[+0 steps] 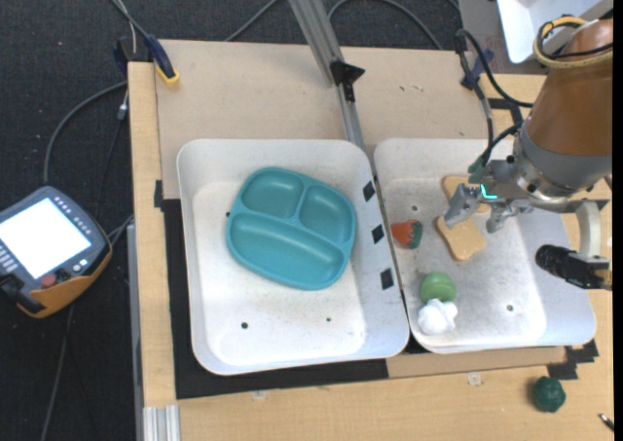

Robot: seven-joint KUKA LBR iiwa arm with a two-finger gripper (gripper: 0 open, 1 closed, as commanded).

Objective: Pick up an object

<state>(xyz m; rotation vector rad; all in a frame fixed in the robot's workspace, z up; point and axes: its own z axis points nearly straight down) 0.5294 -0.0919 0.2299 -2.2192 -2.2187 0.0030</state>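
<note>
My gripper [479, 209] hangs over the right bin [506, 322], near its upper middle, with its fingers spread open and nothing held between them. A tan bread-like piece [463, 238] lies just below the fingertips, and another tan bit [453, 183] shows just above them. A small red and green object [406, 233] lies by the bin's left wall. A green and white object [437, 301] rests near the bin's front left.
A teal divided plate [291, 226] lies in the left bin [282, 342]. A dark green ball [548, 392] sits on the bench outside the right bin's front corner. A metal post [321, 35] slants down to the gap between the bins.
</note>
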